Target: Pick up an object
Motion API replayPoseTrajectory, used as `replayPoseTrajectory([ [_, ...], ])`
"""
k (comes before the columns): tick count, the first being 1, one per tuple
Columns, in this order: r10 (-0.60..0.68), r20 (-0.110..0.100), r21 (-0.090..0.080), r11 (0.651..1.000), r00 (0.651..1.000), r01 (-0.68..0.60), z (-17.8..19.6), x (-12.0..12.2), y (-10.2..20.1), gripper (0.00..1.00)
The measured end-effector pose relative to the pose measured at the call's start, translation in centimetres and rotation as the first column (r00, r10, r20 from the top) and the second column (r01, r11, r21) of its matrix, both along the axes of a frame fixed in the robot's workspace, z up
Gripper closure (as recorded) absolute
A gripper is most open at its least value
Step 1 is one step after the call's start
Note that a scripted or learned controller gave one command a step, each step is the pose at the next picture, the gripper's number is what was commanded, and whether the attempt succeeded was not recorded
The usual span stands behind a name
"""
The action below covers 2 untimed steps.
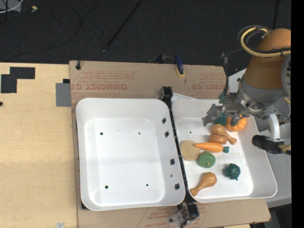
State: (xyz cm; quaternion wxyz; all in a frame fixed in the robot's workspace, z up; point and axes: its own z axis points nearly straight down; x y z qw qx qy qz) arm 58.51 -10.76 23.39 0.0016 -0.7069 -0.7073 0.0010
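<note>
The right bin (259, 186) holds several toy foods. A small orange pumpkin (237, 123) and two brownish-orange pieces (219, 130) lie near its far right. In front of them are a carrot (209, 147), a tan disc (188, 150), a green apple (206, 160), a dark green piece (232, 171) and an orange gourd (204, 181). My gripper (222, 118) is low over the far part of this bin, right by the pumpkin and the upper brownish piece. It looks open, with one grey finger (210, 117) slanting left. I see nothing held between the fingers.
The left bin (88, 127) adjoins the right bin along a black divider (172, 141). The bins rest on cardboard (123, 82) over a wooden bench. The arm's grey and orange body (266, 65) stands over the right bin's far right corner. A black part (267, 144) juts out at the right rim.
</note>
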Motion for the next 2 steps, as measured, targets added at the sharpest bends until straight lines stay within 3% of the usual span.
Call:
replayPoseTrajectory([
  [1, -0.003, 0.004, -0.003, 1.0, 1.0, 0.003, -1.1, 2.1, -7.6, 0.0],
  [2, -0.002, -0.002, 0.0, 1.0, 1.0, 0.002, -13.3, 5.3, -5.3, 0.0],
])
